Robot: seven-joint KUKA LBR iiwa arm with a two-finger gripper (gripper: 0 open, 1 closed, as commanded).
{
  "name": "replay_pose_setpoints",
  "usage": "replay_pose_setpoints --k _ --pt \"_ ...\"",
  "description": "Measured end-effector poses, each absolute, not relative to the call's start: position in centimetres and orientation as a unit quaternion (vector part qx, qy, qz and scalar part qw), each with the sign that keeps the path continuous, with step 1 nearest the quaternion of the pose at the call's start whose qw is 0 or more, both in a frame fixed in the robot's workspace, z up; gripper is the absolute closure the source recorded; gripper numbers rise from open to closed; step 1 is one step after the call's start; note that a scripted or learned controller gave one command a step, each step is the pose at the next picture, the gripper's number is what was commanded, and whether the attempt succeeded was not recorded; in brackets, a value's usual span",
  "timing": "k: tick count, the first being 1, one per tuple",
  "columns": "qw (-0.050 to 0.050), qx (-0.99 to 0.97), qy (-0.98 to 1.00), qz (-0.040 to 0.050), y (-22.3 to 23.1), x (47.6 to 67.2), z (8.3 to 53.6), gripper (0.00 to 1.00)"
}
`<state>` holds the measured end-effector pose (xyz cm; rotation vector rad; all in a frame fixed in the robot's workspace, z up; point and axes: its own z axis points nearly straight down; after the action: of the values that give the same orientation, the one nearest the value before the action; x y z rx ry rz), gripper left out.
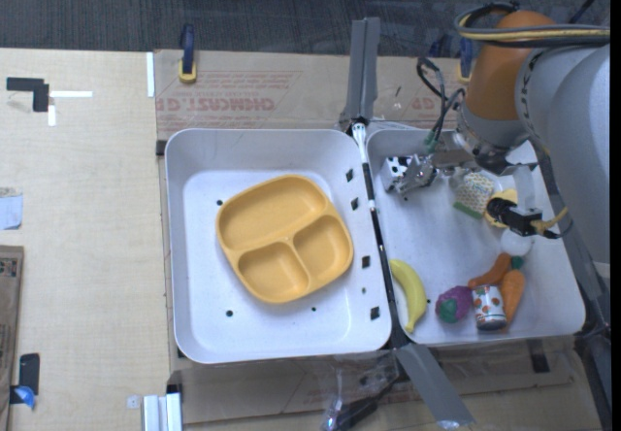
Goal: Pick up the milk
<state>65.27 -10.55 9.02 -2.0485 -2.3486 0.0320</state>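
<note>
Camera view, looking down on the bench: my gripper (415,175) hangs low over the far left corner of the right bin (568,317), on the end of my grey arm with its orange band. Just beside its tip, toward the bin's left wall, sits a small white object with black patches, which I take to be the milk carton (395,167). It looks touching or nearly touching my tool, but nothing sits visibly between the jaws, and I cannot tell how far they stand apart.

I judge the carton light and fairly stiff, with smooth sides that could slip; its flat opposite faces seem the best place to take hold.

Nearer the camera in the right bin lie a banana (410,291), a carrot (512,291) and a small can (490,307). The left bin (179,225) holds a yellow divided plate (282,237).
</note>
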Motion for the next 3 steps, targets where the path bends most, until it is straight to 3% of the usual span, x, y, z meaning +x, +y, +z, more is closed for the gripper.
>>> replay_pose_setpoints --k 1,2,3 --pt "0.014 -0.658 -0.753 0.0129 -10.80 65.18 9.63 1.00" --pt "0.013 -0.658 -0.753 0.0124 -10.72 65.22 9.64 0.00" --pt "0.009 -0.656 -0.755 0.0119 -10.56 65.24 9.05 0.00"
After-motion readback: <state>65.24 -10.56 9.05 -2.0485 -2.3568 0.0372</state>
